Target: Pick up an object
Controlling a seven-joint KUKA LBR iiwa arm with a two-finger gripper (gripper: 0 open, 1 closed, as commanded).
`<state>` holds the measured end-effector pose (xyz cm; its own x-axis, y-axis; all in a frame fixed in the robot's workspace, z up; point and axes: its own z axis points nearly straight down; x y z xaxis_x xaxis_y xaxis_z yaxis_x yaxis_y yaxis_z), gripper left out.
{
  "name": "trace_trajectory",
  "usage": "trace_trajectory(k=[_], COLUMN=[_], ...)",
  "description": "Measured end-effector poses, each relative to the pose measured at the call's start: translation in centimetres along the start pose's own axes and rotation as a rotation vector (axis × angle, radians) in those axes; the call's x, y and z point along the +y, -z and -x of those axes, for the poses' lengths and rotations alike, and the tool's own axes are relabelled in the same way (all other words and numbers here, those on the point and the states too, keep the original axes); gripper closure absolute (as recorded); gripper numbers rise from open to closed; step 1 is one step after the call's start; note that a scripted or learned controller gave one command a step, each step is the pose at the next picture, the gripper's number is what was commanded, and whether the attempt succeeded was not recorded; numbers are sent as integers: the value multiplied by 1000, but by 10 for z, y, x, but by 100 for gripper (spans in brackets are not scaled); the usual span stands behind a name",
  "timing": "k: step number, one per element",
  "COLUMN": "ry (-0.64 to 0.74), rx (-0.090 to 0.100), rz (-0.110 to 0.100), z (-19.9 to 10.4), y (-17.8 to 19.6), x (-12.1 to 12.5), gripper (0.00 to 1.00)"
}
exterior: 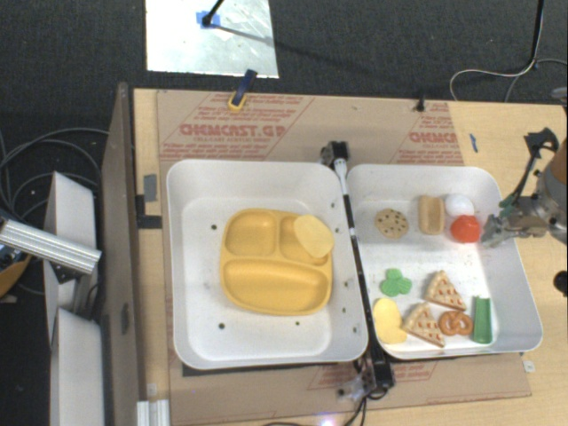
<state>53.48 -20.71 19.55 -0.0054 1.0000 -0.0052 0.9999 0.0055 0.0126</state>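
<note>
Nothing picked yet. My claw [493, 231] hangs at the right bin's [519, 300] right edge, just beside the red ball [465, 229]; can't tell its opening. All toy food lies in the bin.

A: Camera position?
B: One fixed camera above the bench [497, 136], looking down at a slant.

A: Coverage?
B: Both white bins side by side, the left bin [191, 264] and the right bin [515, 313], sit mid-frame at moderate range. Dark floor [373, 25] fills the top.

A: Arm entry?
B: From the right edge, arm [552, 198] partly cropped.
</note>
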Motion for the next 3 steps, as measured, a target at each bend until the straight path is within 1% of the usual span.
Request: trace_trajectory(k=[1,2,3], ry=[3,-1,-4], rx=[5,5,3], rz=[-7,-10,-7], z=[-20,-18,-18], y=[0,-1,-85], x=[40,38,72], gripper=[100,0,0])
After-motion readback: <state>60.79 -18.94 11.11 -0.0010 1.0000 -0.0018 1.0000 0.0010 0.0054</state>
